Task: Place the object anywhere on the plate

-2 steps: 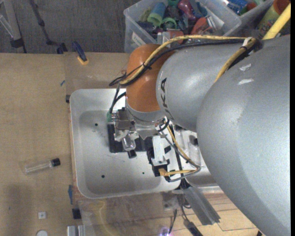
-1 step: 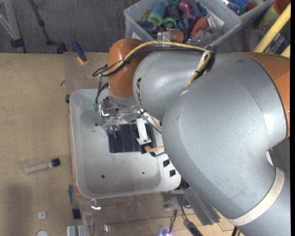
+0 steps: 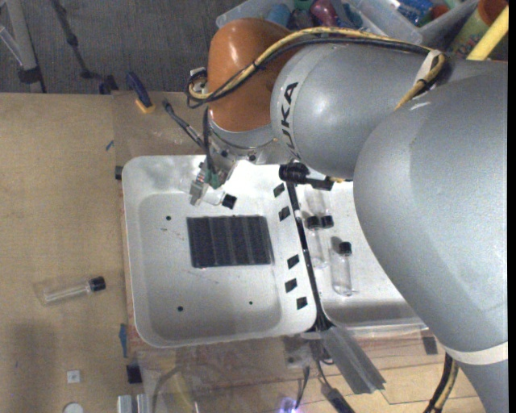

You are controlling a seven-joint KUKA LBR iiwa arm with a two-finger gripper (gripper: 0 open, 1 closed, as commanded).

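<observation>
Light: even, fairly bright, diffuse from overhead.
Glare: soft sheen on the arm and left bin.
Shadows: faint.
Sharpness: slightly soft, grainy throughout.

The floor is light brown, like plywood or cardboard. Across the top runs a grey wall or carpet, with thin black cables hanging down it. At the top right sits a clear box full of bright, colorful things. A small blue thing lies near the top of the brown floor. The light is soft and even.
</observation>
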